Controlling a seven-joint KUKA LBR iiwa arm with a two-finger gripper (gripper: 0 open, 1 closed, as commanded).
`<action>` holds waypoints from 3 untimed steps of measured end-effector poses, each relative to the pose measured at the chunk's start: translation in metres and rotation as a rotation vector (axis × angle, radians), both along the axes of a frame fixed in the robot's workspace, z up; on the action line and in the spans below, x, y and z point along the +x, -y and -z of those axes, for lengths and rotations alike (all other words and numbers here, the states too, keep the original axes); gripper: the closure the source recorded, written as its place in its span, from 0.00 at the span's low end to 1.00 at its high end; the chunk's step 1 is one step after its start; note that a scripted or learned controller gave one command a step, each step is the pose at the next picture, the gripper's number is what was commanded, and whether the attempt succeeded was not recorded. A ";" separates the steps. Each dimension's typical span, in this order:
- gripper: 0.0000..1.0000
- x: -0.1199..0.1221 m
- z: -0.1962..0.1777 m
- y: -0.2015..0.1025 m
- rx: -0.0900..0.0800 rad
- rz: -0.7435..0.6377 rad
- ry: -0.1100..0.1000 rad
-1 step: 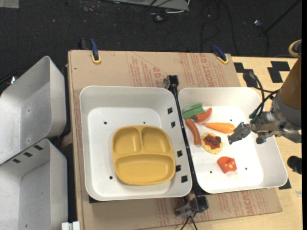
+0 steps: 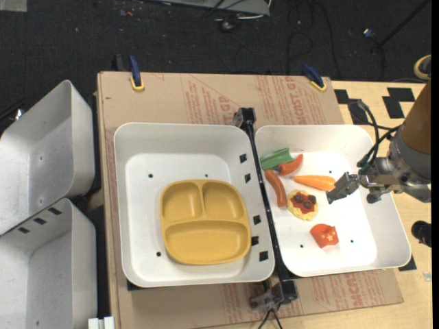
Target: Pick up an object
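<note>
While end effector [image 2: 341, 189] hovers w/ unclear finger state, carrot [image 2: 315, 181] lies just left, apart.

Hand [image 2: 341, 189] over right bin [image 2: 384, 242], beside carrot [image 2: 315, 181]; seemingly empty-handed

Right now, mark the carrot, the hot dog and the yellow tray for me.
carrot [image 2: 315, 181], camera view, middle of its orange body.
hot dog [image 2: 277, 187], camera view, mid-length of the sausage.
yellow tray [image 2: 204, 242], camera view, floor of its large front compartment.

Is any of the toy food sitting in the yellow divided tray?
No, the yellow tray in the left bin holds nothing; the toy food lies in the right bin.
</note>
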State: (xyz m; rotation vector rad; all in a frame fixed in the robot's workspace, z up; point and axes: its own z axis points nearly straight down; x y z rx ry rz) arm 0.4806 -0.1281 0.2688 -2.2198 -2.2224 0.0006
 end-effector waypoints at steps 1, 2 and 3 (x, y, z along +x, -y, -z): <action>0.00 0.008 0.057 0.005 0.001 0.003 -0.005; 0.00 0.007 0.120 -0.001 0.002 0.002 -0.006; 0.00 0.010 0.169 0.000 -0.005 0.002 0.011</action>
